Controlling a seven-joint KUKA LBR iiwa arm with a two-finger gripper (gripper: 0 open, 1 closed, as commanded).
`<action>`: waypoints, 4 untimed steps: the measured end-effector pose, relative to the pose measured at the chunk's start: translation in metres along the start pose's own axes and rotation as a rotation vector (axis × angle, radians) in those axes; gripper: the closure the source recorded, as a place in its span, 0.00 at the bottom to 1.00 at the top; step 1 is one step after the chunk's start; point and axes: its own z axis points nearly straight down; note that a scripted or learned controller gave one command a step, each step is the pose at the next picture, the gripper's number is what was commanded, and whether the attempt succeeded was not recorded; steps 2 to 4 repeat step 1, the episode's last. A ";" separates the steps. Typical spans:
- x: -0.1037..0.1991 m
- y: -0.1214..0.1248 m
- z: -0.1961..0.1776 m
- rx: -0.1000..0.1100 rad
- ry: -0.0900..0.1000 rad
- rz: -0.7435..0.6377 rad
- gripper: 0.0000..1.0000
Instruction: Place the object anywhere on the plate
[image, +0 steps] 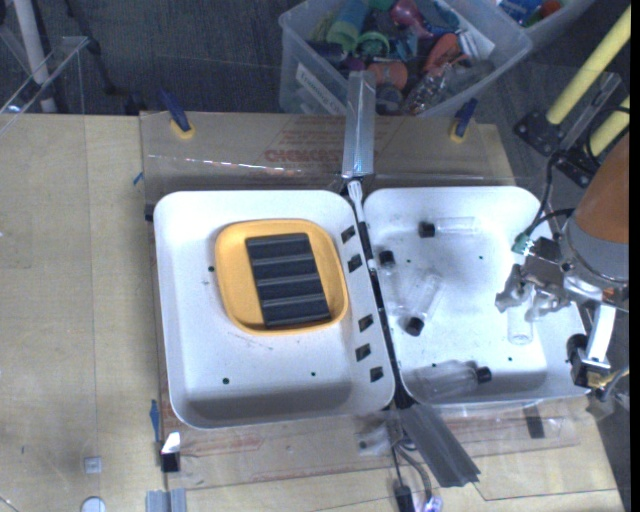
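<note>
Over the right bin (455, 200) now, gripper (520, 312) hanging near its right wall, with a clear vial (519, 325) seemingly between the jaws, though too blurred to tell how far apart they stand. Scattered across the same bin: clear vials with black caps, one up top (445, 229), one mid-bin (420, 303), one along the front edge (450, 378). Across the divider, in the left bin (190, 300), sitting well apart: the yellow plate (230, 270) with its dark ribbed insert (287, 280).
</note>
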 end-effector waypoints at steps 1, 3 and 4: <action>0.000 0.000 0.000 0.000 0.000 0.000 0.00; 0.000 0.000 0.000 0.000 0.000 0.000 0.00; 0.000 0.000 0.000 0.000 0.000 0.000 0.00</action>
